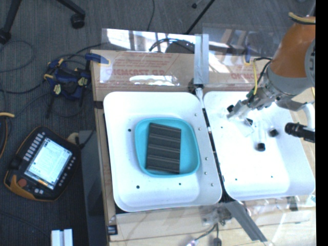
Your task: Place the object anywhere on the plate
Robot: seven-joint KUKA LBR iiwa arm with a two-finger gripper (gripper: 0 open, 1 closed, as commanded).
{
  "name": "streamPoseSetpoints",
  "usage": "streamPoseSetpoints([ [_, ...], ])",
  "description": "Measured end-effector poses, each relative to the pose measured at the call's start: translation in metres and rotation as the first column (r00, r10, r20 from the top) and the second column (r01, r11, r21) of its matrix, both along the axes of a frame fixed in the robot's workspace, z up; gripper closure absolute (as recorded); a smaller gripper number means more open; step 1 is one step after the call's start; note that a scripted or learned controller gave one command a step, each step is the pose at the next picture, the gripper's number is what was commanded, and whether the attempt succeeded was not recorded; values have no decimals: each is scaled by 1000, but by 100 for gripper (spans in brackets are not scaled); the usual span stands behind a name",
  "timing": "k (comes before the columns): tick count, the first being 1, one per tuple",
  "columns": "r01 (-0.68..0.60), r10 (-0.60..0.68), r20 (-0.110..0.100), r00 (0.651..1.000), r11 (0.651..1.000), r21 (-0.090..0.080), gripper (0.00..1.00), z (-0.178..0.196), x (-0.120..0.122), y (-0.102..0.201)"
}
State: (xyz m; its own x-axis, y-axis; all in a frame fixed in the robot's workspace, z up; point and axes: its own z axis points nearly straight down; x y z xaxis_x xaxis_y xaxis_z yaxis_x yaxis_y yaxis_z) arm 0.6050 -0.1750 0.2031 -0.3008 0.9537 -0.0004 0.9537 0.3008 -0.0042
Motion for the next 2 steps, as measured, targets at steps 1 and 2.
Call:
streamPoseSetpoints([
  [1, 0, 0, 0, 1000, 1000, 0, 0, 0, 0, 0],
  [2, 88, -88, 1, 996, 996, -2, 0, 89, -6, -50],
])
